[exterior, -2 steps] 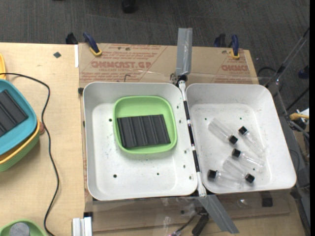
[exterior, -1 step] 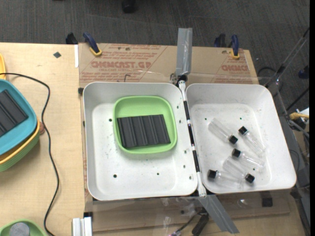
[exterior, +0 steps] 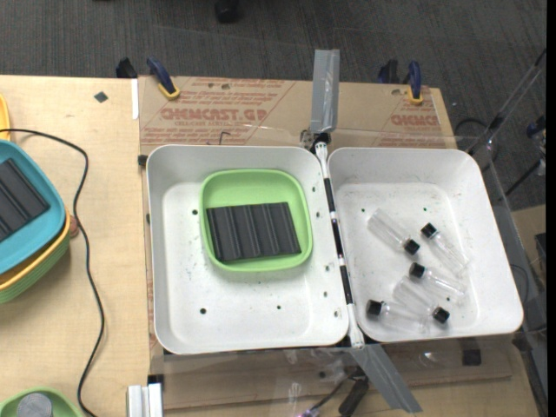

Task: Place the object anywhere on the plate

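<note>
Vials [exterior: 412, 247], clear with black caps, scattered loose across the floor of the right bin [exterior: 486, 224], lying flat at odd angles. Five caps countable; the transparent bodies hard to trace against the white. Two near the front wall almost touching, probably awkward to pick apart cleanly. Lone ones nearer the middle looking like the easier take.

Over to the left bin [exterior: 174, 259]: green plate [exterior: 252, 187] sitting in the upper middle, clear of all four walls, rim raised. Dark ribbed mat [exterior: 254, 231] covering most of its floor, likely there to stop a round vial rolling away once dropped. Nothing of the task's on it yet, so no delivery made.

Standing in the way: the two adjoining bin walls [exterior: 334, 233] between vials and plate, to be lifted over rather than slid across. Plate rim too, calling for a release from above.

Around the edges: light wooden counter [exterior: 69, 337], black cable [exterior: 87, 233] snaking down it, stacked teal and green dishes [exterior: 26, 224] at the far left, printed cardboard [exterior: 226, 111] behind the bins pinned by blue clamps [exterior: 161, 76]. All well apart from the carry path.
</note>
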Motion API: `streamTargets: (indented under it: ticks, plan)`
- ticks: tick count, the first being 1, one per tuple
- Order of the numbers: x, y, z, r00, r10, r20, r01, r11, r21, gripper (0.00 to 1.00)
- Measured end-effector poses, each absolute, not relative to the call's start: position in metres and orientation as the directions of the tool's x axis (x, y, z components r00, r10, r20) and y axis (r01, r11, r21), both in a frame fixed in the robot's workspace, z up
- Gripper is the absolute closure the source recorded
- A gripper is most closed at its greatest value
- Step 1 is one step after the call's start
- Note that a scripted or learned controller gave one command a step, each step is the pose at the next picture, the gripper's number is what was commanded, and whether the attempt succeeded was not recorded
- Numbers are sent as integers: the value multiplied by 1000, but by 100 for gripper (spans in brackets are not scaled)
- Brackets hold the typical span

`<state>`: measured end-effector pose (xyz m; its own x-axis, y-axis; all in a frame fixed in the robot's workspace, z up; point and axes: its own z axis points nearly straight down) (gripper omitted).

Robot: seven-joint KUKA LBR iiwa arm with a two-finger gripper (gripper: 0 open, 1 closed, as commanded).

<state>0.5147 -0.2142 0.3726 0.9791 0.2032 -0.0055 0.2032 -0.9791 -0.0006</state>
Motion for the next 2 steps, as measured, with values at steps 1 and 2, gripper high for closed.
streamTargets:
  ticks: [1, 2]
  plan:
    - [541, -222, 327, 980, 201, -8, 201, -980, -2, 0]
    - [551, -222, 278, 980, 199, -6, 199, -980, -2, 0]
